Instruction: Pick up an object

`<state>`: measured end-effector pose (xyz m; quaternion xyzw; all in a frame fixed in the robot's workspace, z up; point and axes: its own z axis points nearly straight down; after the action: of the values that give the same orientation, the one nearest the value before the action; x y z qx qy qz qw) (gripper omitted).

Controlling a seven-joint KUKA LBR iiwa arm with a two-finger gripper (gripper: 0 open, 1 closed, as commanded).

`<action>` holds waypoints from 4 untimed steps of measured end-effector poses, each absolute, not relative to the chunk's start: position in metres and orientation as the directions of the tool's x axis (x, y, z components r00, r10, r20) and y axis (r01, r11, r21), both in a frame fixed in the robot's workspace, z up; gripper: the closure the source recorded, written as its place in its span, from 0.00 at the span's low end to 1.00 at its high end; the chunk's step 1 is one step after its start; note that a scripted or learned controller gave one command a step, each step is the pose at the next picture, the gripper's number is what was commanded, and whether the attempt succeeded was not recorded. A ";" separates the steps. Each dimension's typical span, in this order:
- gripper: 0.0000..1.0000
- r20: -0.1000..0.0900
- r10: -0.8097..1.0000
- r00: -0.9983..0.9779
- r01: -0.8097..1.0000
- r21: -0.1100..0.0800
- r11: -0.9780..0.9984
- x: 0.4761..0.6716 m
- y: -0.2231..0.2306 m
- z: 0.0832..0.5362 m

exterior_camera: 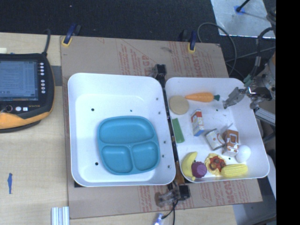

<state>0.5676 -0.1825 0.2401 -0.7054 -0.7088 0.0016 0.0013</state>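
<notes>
Contents of right bin (253, 125), lower right of frame:
- Carrot (200, 97), orange, lying flat near the bin's upper edge, green tip toward the right.
- Round tan disc (178, 105), just left of and below the carrot.
- Green bar (177, 130), lying along the bin's left wall.
- Small red-and-white carton (198, 123), centre of the bin.
- Grey-and-white packet (212, 138) and brown-and-white packet (230, 141), side by side below the carton.
- White egg (243, 153), just right of the brown packet.
- Banana (188, 164), purple item (198, 169), red-and-yellow item (216, 163) and corn cob (234, 170), clustered along the bottom edge, touching or nearly so.

Gripper (231, 99): entered from the right edge of the frame, over the bin's upper right corner, to the right of the carrot's tip. Fingers stood slightly apart with nothing between them; no item touched.

Left bin (79, 93), centre of frame: held one blue divided tray (128, 144), three compartments.

Surroundings: brown cardboard sheet (117, 55) under both bins; control tablet (21, 88) with a lit screen at the left edge.
</notes>
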 end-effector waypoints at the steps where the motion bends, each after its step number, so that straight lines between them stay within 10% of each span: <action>1: 0.00 0.001 1.000 -0.007 1.000 -0.007 0.007 0.530 -0.101 0.138; 2: 0.00 -0.001 1.000 -0.007 1.000 -0.004 0.007 0.558 -0.105 0.091; 3: 0.00 0.000 1.000 -0.006 1.000 -0.004 0.006 0.500 -0.125 0.091; 4: 0.00 0.000 1.000 -0.005 1.000 -0.003 0.005 0.581 -0.096 0.092</action>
<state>0.5806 -0.0958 0.0920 -0.7053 -0.7089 0.0009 0.0011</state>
